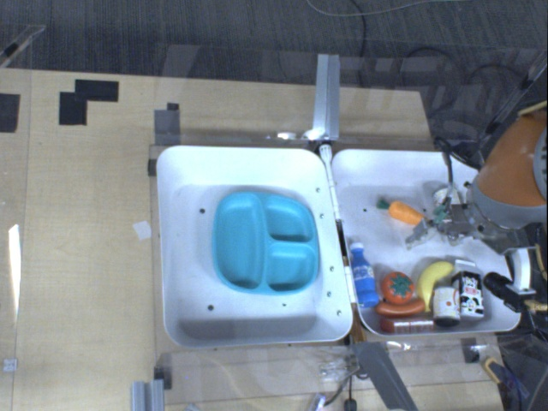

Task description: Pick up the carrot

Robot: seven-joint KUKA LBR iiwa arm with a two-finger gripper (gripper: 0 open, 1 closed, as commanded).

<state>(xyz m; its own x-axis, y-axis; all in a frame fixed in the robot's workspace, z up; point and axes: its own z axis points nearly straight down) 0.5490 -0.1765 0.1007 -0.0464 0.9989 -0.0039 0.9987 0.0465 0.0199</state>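
Note:
A small orange carrot (pixel 403 212) with a green tip at its left end lies on the floor of the right bin (pixel 377 174), near the middle. My gripper (pixel 435 223) hangs just to the right of the carrot, close to its thick end, under the grey arm with the orange band (pixel 512 165). The fingers look slightly spread around the carrot's right end, but nothing is clearly held between them.
Along the right bin's front edge lie a blue bottle (pixel 362 276), a tomato (pixel 398 287), a banana (pixel 432 275), a red-brown sausage shape (pixel 404 309) and a black-and-white carton (pixel 467 295). The left bin (pixel 184 229) holds a blue divided plate (pixel 264 241).

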